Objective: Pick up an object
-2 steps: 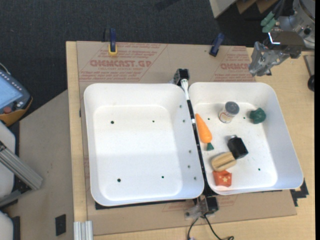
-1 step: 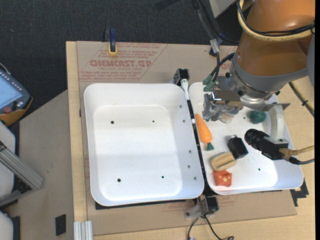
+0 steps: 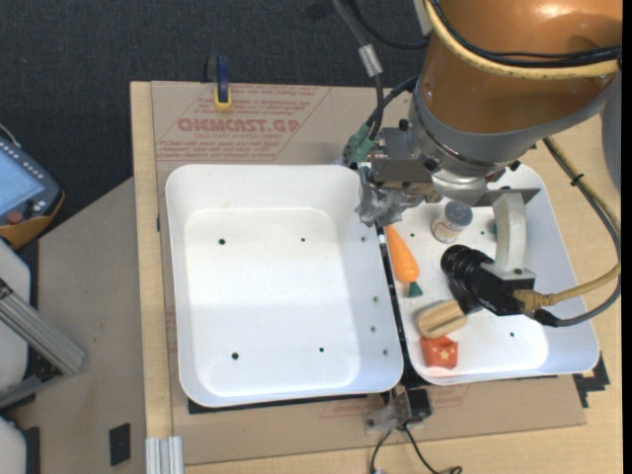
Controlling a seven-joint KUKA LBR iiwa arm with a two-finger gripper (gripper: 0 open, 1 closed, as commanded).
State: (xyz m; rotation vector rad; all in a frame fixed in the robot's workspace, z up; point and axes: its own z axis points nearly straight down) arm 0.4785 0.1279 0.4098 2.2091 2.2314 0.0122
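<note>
**Gripper low at the bins' shared edge, carrot just below it**

The arm [image 3: 523, 57] is the biggest thing in view. Its broad orange band and grey wrist reach in from the right and cover the far part of the right bin. Under everything lies a brown cardboard sheet [image 3: 247, 126] with red print, set on the bench, and both bins rest on it.

The left bin [image 3: 188, 265] sits toward the view's left, its white floor marked by four small dark dots. The right bin [image 3: 513, 349] stands just beside it, and their rims meet along a dark seam.

The gripper [image 3: 378, 210] hangs at the far end of that seam, over the right bin's left wall. Its lower end is a blur of grey metal, so I cannot tell whether it is open or closed, and I cannot see anything held in it.

All the loose objects lie in the right bin:

- The carrot [image 3: 400, 255] lies along the bin's left wall. Its orange end sits just below the gripper and its green end points toward the near rim. Whether the two touch cannot be told.
- A tan roll [image 3: 441, 317] lies nearer the front, tilted across the floor.
- A red piece [image 3: 440, 353] sits just in front of the roll, close to the near rim.
- A small pot [image 3: 451, 221] stands upright, right of the carrot's far end and close under the wrist.

Smallest of all is a blue clamp [image 3: 222, 79], which grips the cardboard's far edge, well apart from both bins.
</note>
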